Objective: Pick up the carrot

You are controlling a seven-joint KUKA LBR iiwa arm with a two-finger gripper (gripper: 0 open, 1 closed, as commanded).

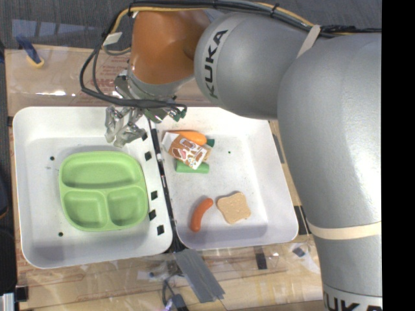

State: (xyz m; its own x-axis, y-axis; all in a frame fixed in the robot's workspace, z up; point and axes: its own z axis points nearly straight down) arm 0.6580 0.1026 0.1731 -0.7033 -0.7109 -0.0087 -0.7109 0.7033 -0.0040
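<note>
We see the carrot [192, 137] only in part, its lower side covered by a printed packet [189, 152] lying over it. The arm [311, 109] runs off the right and bottom of the frame and hides the right bin's [272, 173] right rim. At upper left, the gripper [124, 129] is too small for us to tell how its jaws stand.

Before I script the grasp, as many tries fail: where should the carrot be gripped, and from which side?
Probably the carrot's bare orange upper side, near its right end, coming straight down from above. It lies flat and crosswise at the back of the right bin, and a packet overlaps its front edge on the left, so the right end likely leaves more room. The gripper is over the left bin.
</note>
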